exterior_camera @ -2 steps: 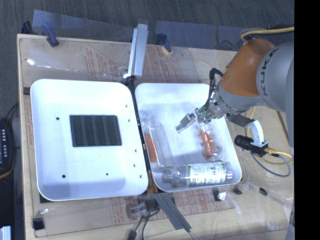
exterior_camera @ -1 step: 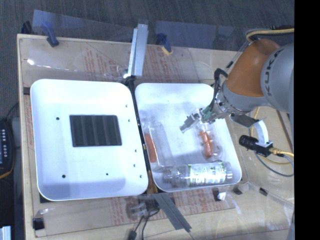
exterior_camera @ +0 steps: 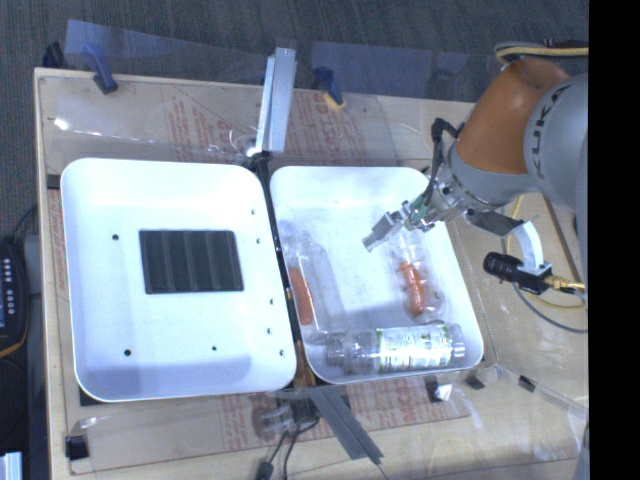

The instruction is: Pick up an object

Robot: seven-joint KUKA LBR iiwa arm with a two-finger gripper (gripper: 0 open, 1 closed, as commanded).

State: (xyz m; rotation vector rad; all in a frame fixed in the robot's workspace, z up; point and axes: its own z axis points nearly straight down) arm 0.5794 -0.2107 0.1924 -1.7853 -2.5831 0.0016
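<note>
Camera view: we are looking down at a slant on two white bins side by side on a bench.
Task objects: we are seeing three things lying in the right bin [exterior_camera: 300, 183], nothing lifted.
Clear bottle [exterior_camera: 398, 349]: lying on its side along the near wall of the right bin, cap end toward the left.
Orange-filled packet [exterior_camera: 414, 281]: clear wrap with orange pieces inside, lying in the right half of the right bin, just below the gripper.
Orange stick [exterior_camera: 302, 294]: long thin item in clear wrap, lying along the left wall of the right bin, close to the seam between bins.
Gripper [exterior_camera: 392, 228]: hanging over the upper right part of the right bin, pointing left and down; we are not seeing anything between its fingers, and we cannot tell if they are apart or together.
Arm [exterior_camera: 520, 128]: reaching in from the right, grey with an orange band above the wrist.
Left bin [exterior_camera: 100, 198]: white, sitting touching the right bin.
Dark ribbed panel [exterior_camera: 190, 261]: lying flat in the middle of the left bin.
Bench [exterior_camera: 150, 118]: light wood under clear plastic sheeting, blue clips at the far edge.
</note>
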